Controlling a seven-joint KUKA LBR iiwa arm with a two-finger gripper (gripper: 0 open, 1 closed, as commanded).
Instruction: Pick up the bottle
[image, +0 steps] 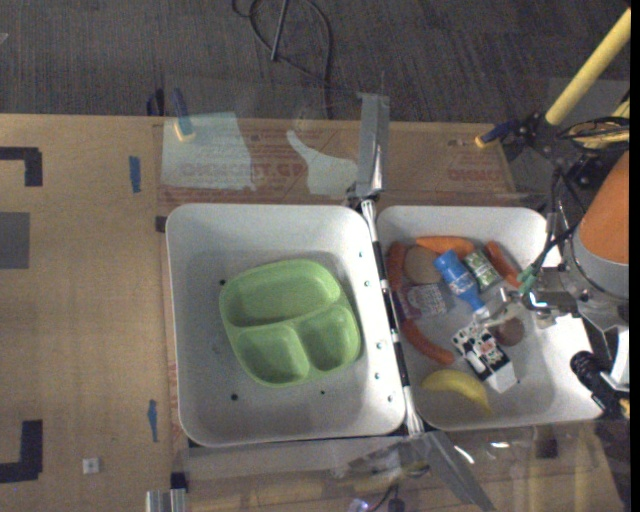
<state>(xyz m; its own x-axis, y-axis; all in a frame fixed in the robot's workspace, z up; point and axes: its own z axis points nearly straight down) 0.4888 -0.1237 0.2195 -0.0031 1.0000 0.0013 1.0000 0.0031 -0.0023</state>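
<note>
Bottle (459, 280) lies flat (cap toward bench's far edge).

The left bin (190, 300) holds a green three-part plate (290, 322), lying near its middle. The right bin (540, 395) is crowded: an orange carrot (445, 243) along the far side, a red sausage (397, 262) beside the dividing wall, another red sausage (428, 345) lower down, a yellow banana (458, 387) near the front, a black-and-white box (484, 355) just above it, and a small green packet (482, 268) toward the right. Both bins sit on a brown bench (80, 300) marked with blue tape (136, 173)
</note>
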